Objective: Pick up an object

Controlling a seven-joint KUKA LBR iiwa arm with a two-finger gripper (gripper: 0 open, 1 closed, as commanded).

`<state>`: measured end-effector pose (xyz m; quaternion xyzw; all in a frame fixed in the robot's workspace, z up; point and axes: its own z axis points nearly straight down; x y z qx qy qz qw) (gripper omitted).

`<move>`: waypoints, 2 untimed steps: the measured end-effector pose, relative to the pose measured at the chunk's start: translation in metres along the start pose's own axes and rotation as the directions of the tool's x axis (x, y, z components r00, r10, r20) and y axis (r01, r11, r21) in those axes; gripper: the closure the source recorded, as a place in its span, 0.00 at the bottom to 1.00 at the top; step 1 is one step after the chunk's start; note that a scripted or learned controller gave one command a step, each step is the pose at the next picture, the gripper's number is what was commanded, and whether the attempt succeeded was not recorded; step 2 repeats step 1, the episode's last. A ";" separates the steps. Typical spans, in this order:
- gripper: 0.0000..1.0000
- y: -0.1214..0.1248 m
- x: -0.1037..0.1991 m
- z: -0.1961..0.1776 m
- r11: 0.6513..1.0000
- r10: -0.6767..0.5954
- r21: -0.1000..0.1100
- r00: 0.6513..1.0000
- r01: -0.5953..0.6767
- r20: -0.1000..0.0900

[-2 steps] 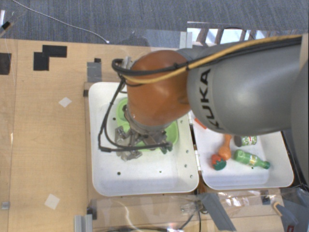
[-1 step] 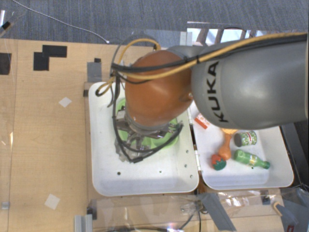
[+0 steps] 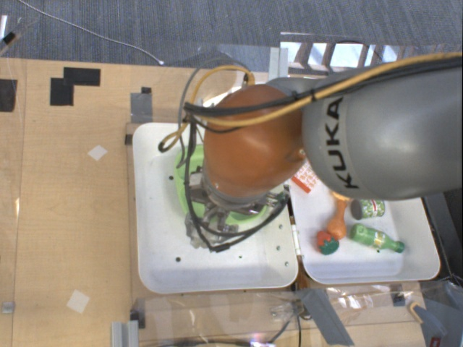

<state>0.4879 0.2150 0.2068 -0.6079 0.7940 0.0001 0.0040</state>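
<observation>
Light green object [image 3: 179,186], flat and round as far as visible, lying directly under the gripper [image 3: 217,226] in the left bin [image 3: 155,215]. Mostly covered from above by the wrist; only a curved green edge at the gripper's left side and a small piece at its lower right. Touching the gripper or not: impossible to tell.

Gripper pointing down, low over the middle of this bin, hidden by the orange band [image 3: 246,147] above it. Open or closed: impossible to tell. Nothing seen held.

Black cables [image 3: 189,121] hanging in loops around the wrist, down to the gripper's level.

To the gripper's right, in the right bin [image 3: 419,262]: red and white packet [image 3: 304,179] nearest, partly under the arm [image 3: 391,136]; then an orange carrot-shaped toy [image 3: 338,219], a small can [image 3: 369,209] just beside it, and a green bottle [image 3: 376,238] lying on its side, farthest away.

Wooden bench [image 3: 65,215] well to the gripper's left.
</observation>
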 end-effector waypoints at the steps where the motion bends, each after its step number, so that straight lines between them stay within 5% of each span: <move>1: 1.00 0.002 -0.016 -0.004 0.908 -0.420 0.000 0.908 0.420 0.001; 2: 1.00 0.002 -0.016 -0.004 0.908 -0.420 0.000 0.908 0.420 0.001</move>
